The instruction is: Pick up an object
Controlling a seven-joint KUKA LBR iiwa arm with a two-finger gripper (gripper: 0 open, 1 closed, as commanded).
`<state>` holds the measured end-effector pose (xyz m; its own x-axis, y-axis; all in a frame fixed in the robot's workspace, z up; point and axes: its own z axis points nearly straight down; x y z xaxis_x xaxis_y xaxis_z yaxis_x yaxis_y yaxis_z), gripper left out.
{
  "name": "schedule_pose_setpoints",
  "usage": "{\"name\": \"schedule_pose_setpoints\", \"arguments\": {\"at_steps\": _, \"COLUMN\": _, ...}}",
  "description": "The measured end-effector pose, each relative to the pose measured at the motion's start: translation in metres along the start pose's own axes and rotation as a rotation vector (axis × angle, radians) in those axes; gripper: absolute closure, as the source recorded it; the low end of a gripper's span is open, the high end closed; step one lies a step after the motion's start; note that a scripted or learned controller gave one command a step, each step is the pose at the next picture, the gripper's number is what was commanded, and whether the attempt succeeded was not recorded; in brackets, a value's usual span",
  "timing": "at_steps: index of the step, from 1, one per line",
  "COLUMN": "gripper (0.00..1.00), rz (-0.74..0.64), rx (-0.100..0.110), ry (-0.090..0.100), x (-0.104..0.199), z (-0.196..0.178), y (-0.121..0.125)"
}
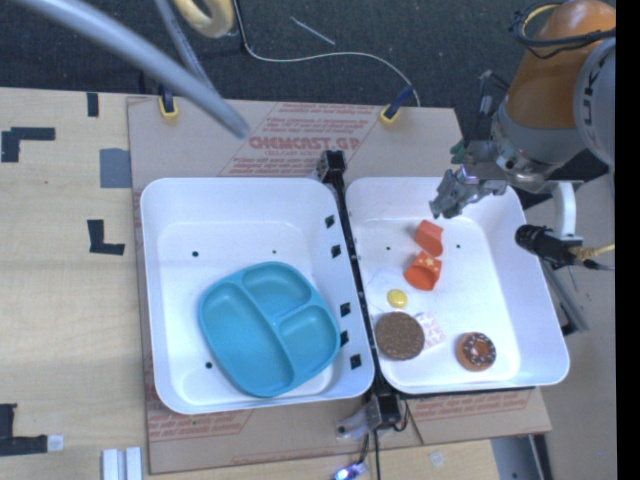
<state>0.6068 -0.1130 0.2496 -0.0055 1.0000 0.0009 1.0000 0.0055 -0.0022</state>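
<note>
My gripper (447, 200) hangs over the back of the right bin (520, 298), just above and right of an orange block (429, 235). A second orange piece (423, 270) lies below that block. Further forward sit a small yellow piece (397, 298), a brown round cookie (399, 335) with a pale wrapped item (431, 327) beside it, and a chocolate doughnut (476, 350). Nothing shows between the fingers.
The left bin (170, 228) holds a blue divided plate (268, 326). A black divider (343, 268) runs between the bins. The arm's grey body with its orange band (560, 58) stands at the upper right. A grey pole (120, 38) crosses the upper left.
</note>
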Motion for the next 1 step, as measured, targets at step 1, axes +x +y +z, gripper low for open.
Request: {"name": "schedule_pose_setpoints", "arguments": {"at_steps": 1, "gripper": 1.00, "rz": 0.001, "rx": 0.001, "ry": 0.000, "x": 0.0486, "z": 0.0138, "y": -0.0053}}
